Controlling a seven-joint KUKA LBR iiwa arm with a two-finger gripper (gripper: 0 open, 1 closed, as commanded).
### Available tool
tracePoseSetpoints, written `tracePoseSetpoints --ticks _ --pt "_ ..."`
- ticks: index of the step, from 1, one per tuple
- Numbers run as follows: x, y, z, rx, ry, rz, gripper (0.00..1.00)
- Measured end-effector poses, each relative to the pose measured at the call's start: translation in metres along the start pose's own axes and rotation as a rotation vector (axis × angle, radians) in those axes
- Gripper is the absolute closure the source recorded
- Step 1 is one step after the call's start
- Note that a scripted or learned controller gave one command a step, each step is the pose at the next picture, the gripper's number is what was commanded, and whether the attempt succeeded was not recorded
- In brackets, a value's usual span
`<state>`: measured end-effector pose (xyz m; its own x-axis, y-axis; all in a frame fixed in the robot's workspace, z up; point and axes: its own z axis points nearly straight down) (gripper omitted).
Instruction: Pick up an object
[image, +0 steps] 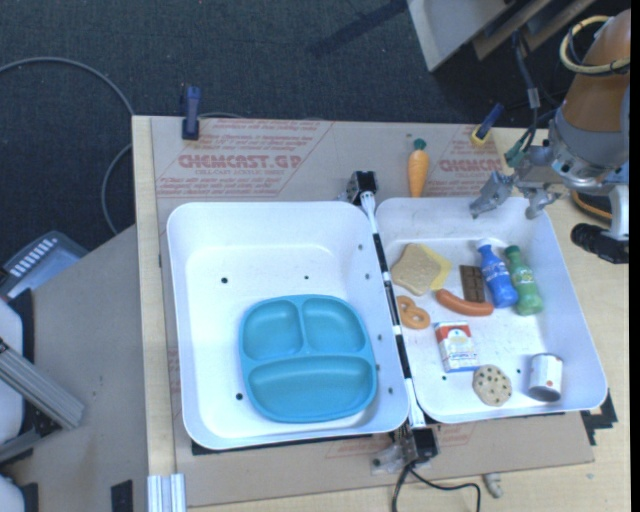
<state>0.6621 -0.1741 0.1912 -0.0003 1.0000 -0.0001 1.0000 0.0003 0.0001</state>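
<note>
My gripper (512, 200) hangs over the far edge of the right bin (580, 340), its two grey fingers spread apart with nothing between them. Below it in that bin lie a bread slice (420, 268), a blue bottle (495, 275), a green bottle (522, 281), a brown chocolate bar (472, 283), a hot dog sausage (464, 302), a small orange ring (411, 313), a red and white carton (457, 347), a cookie (492, 384) and a silver can (545, 377). The gripper is above and slightly right of the bottles, touching none of them.
The left bin (200, 250) holds a blue divided plate (306, 356). A toy carrot (418, 168) lies on the cardboard behind the right bin. Clamps (190, 112) sit on the bench's far edge. The arm's orange band (598, 95) is at the upper right.
</note>
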Motion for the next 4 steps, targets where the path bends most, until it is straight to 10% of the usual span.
tracePoseSetpoints --ticks 1,2,3,4 --pt "-0.010 -0.020 0.106 0.000 0.000 -0.001 0.00" --pt "0.004 -0.053 0.106 0.001 0.001 0.001 0.00" --pt "0.004 -0.050 0.092 -0.007 0.000 0.000 1.00" --pt "0.071 -0.063 0.076 0.002 0.002 -0.001 1.00"
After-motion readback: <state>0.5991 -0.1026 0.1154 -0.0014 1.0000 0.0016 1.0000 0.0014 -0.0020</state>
